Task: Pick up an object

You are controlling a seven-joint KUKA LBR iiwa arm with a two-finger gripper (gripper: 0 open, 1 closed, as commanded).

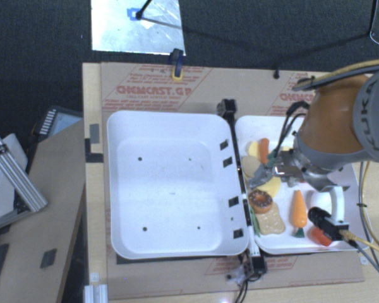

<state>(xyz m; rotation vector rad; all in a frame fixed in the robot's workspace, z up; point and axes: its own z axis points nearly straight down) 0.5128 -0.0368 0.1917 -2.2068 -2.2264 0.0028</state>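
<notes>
Camera view: I see the tool (263, 172) low in the right bin (252, 126), over a pale yellow piece (271, 187); can't tell its state. Near it: toy carrot (299, 211), round brown-orange item (260, 199) on a beige slab (270, 221), orange piece (263, 148). Left bin (170, 182) sits beside it on the table (196, 84).

The arm (341, 122) hides much of the right bin (252, 126).

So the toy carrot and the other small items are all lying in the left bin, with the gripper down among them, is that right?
Not quite. The camera view shows the carrot and other small items lying in the right bin, with the gripper down among them.
</notes>
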